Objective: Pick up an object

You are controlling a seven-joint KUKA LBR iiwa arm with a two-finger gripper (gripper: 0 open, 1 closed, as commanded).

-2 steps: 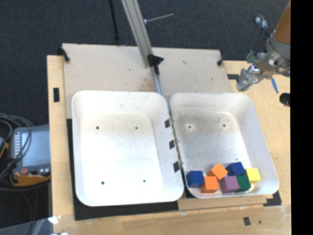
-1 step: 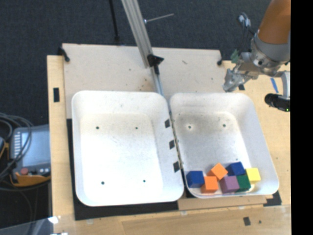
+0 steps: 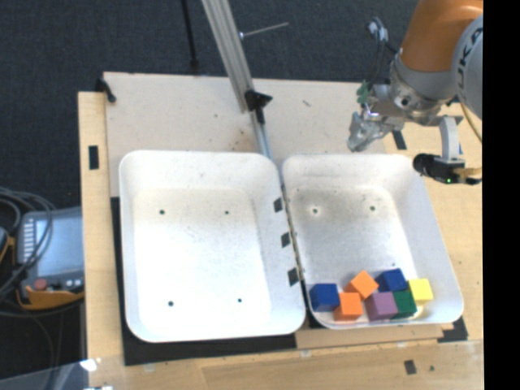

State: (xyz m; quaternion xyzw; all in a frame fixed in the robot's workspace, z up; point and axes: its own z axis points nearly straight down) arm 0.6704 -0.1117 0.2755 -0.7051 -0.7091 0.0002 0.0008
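Standing over the bench, I see at the far left a grey control box (image 3: 50,246) with cables, off the edge of the wooden bench (image 3: 93,218). Next comes the left bin (image 3: 138,218), a shallow white tray with speckled dirt on its floor and a few small dark holes. A slanted aluminium rail (image 3: 231,51) comes down from the top and ends just above the seam where the two bins meet.

The right bin (image 3: 431,218) touches the left one along that seam. All the blocks are bunched in its near right corner, pressed close together: a blue block (image 3: 324,296) at the left of the cluster, an orange block (image 3: 350,305) beside it, a second orange block (image 3: 364,283) tilted just behind, a purple block (image 3: 380,305), a darker blue block (image 3: 393,280), a green block (image 3: 405,302) and a yellow block (image 3: 421,290) at the right end.

The gripper (image 3: 362,140) hangs above the bin's far edge, well apart from the blocks, below the arm's orange band (image 3: 435,23). Nothing sits between its fingers, and whether they are open or closed I cannot tell from this angle.
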